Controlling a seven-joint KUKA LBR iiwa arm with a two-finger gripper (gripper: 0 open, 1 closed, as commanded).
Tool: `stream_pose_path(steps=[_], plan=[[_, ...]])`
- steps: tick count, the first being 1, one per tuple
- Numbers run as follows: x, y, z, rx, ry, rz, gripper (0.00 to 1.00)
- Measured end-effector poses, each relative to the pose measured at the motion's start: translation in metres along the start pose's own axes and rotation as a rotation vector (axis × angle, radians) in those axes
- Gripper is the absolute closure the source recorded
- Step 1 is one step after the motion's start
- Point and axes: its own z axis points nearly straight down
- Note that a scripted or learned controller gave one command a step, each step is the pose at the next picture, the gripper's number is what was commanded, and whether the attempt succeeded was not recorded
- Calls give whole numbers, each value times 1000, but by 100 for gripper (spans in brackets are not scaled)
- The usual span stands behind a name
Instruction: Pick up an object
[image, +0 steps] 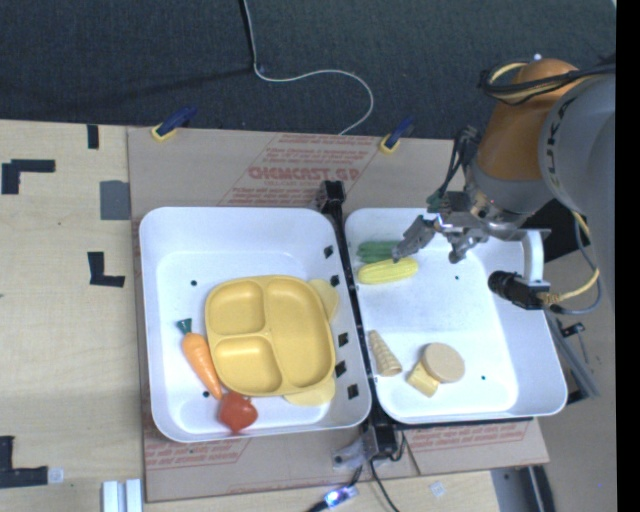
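Wooden bench (60, 330) under a cardboard sheet (290, 170) bearing two white bins (160, 300) side by side

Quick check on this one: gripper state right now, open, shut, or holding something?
Gripper: open, holding nothing, fingers spread above the right bin just beside the corn cob.

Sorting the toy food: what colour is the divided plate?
Yellow plate, camera view.

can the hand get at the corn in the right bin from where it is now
Probably yes. The hand hovers in the right bin, just right of the corn, with nothing between them; the green vegetable lies close behind the corn.
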Motion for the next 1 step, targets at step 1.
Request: stream_pose_path(steps=[1], plan=[[0,3,-8,-14,-1,-3,0]])
